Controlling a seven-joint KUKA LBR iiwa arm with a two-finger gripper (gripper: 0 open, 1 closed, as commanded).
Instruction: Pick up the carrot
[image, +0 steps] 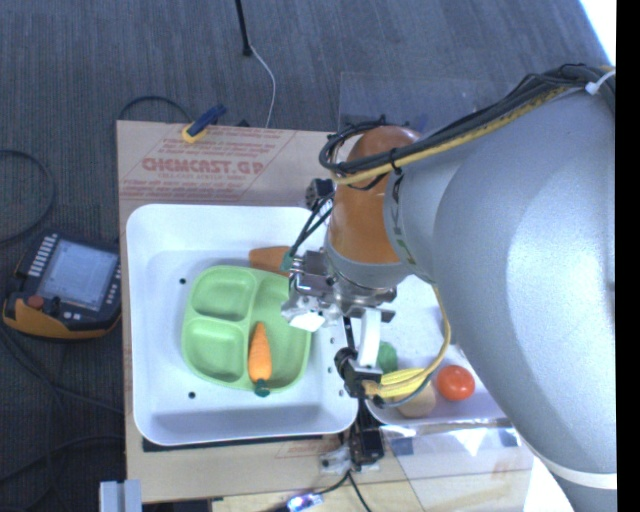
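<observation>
- Carrot (260, 354): orange, with a small green tip at its near end; lying lengthwise in the near-right compartment of the green tray, clear of the robot.
- Green tray (222, 300): three compartments, rounded corners; resting on the floor of the left bin, toward its right side.
- Left bin (160, 330): shallow, white; holding the green tray and, just beyond the tray's far edge, an orange-brown object (268, 259) partly hidden under the arm.
- Arm (480, 240): large and grey, entering from the right and covering most of the right half of the scene; orange band (365, 215) above the wrist, with black and yellow cables looped over it.
- Gripper (318, 305): hanging below the wrist over the right edge of the green tray, near the wall between the two bins; state of the fingers not to be told from this angle, nothing seen pinched.
- Right bin (440, 410): mostly covered by the arm; near part showing a red round object (456, 382), a small green object (386, 354) and a yellow banana-like object (398, 382), all close together.
- Cardboard sheet (200, 165): brown, red lettering, under the far side of the left bin.
- Handheld pendant (65, 285): dark screen, orange casing, on the carpet well left of the bins.
</observation>
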